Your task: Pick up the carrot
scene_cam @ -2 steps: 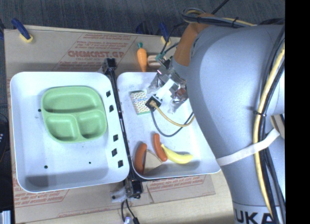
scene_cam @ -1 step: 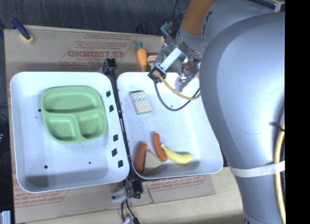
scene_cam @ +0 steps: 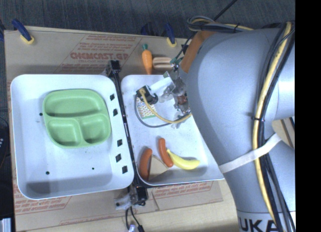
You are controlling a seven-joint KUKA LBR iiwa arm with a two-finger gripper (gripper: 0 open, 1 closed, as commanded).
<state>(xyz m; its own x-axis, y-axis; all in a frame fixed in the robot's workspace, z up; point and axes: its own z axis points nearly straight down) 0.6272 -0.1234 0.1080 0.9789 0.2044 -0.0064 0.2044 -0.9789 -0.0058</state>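
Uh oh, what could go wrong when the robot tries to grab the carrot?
1. The carrot lies on the cardboard outside the right bin, against its top rim, so the gripper, now inside that bin, may bump the rim.
2. A tan piece sits right beside the carrot and might get grabbed instead.

A green divided plate [scene_cam: 75,117] lies in the left white bin [scene_cam: 22,141], toward its far side. In the right white bin [scene_cam: 198,136], along its near edge, lie a yellow banana [scene_cam: 184,162] and two reddish sausages [scene_cam: 165,152] [scene_cam: 145,162], the banana touching one sausage. Blue clamps [scene_cam: 22,30] grip the far edge of the cardboard-covered bench [scene_cam: 75,50].
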